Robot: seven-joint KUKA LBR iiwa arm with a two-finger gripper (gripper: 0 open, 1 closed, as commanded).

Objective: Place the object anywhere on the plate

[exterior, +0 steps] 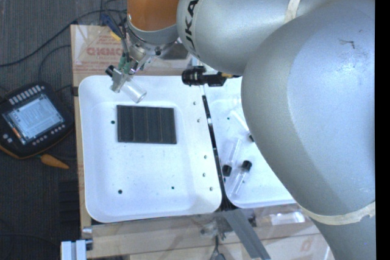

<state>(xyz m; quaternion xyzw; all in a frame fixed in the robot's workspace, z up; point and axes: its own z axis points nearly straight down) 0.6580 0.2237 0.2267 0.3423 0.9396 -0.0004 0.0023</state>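
Observation:
The dark ribbed rectangular plate (146,124) lies flat in the upper middle of the left white bin (103,192). My gripper (122,84) hangs over the bin's far left corner, just above and left of the plate's far left corner. A small clear vial (136,94) sticks out from the fingertips toward the lower right, and the gripper is shut on it. The vial's free end stops a short way from the plate's top edge, not over it.
The right bin (268,195) holds several clear vials, two with black caps (226,170) (247,165); my arm covers much of it. A cardboard box (97,52) stands behind the left bin. A teach pendant (33,119) lies on the floor at left.

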